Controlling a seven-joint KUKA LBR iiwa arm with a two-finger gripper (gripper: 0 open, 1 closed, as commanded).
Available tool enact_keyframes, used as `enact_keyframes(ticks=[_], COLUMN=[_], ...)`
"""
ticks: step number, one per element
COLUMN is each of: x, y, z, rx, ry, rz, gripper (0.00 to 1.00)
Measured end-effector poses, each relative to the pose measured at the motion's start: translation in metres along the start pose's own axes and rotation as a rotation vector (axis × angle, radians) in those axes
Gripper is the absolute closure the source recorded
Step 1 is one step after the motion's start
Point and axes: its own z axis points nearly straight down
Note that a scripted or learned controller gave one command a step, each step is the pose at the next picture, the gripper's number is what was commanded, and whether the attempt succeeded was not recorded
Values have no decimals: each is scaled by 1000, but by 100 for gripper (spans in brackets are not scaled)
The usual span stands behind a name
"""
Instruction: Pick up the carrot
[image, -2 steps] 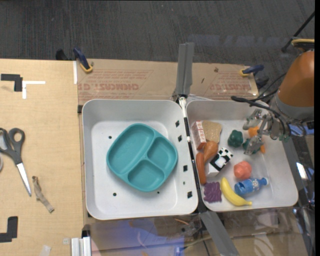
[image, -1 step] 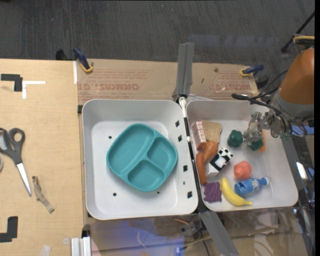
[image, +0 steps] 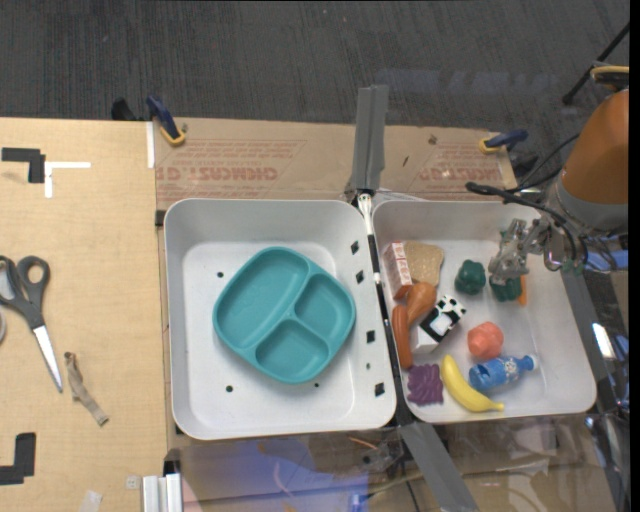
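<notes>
Carrot is lying in the right bin, hard against its left wall, running from about mid-bin down toward the near side. Its top end touches a pink-and-white box and a slice of bread, and a little black-and-white toy sits just to its right. Below it there's a purple bunch of grapes, with a banana next to that.

More stuff on that side: an orange ball, a blue bottle lying flat, and a dark green thing near the far wall.

The gripper is way over on the right half of that bin, well apart from the carrot, hanging right above another small green item. Honestly can't tell if the jaws are spread or closed, the metal bits are too cluttered. Nothing obviously pinched between them.

Left bin has a teal divided plate sitting at an angle in the middle. Scissors are out on the bench to the left, along with a scrap of tape. Blue clamps hold the cardboard behind the bins.
</notes>
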Motion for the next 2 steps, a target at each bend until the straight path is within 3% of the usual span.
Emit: enact_keyframes(ticks=[1,2], x=[26,19], y=[15,56], z=[-35,-98], rx=[5,3], ry=[14,12], rz=[256,196], gripper=[100,100])
